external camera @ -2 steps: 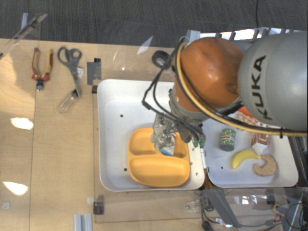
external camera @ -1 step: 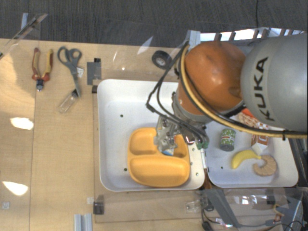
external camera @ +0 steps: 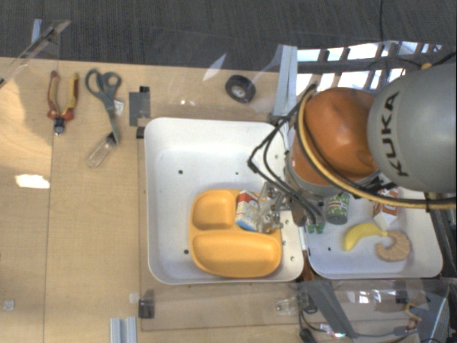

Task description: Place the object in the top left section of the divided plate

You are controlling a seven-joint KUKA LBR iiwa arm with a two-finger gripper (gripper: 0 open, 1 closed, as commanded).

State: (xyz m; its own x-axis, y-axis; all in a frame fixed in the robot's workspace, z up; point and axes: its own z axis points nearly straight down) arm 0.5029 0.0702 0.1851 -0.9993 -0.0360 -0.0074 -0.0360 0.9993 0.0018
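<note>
A yellow divided plate (external camera: 232, 238) lies in the left white bin (external camera: 171, 191), toward its near right part. Over the plate's upper right section sits a small object (external camera: 246, 211) with red, white and blue print. My gripper (external camera: 268, 213) hangs right against that object's right side, under the grey and orange wrist. The arm hides most of the gripper, and whether the object is between the fingers cannot be made out.
The right bin (external camera: 421, 263) holds a yellow banana (external camera: 363, 234), a brown curved pastry (external camera: 394, 246), a green-capped item (external camera: 337, 207) and a partly hidden box. On the bench to the left lie pliers (external camera: 58, 100), scissors (external camera: 107, 102) and a tape roll (external camera: 240, 88).
</note>
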